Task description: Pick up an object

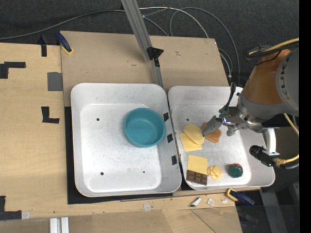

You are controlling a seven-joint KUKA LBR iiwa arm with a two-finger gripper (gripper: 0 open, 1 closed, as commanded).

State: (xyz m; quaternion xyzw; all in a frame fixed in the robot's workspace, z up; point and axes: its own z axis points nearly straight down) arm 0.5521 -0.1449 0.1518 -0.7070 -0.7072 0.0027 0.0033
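While arm reached in from right, gripper (212,127) hung low over right bin (252,181), just beside orange piece (213,137) and yellow wedge (192,134); finger state could not be told. Yellow slab (197,162), brown block (197,177), small yellow lump (214,172), dark green-red ball (235,170) lay nearer front. Teal bowl (144,126) sat in left bin (87,178).

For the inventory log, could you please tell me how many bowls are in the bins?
1. The blue bowl sits upright in the left bin, near its right wall. No bowl is visible in the right bin.
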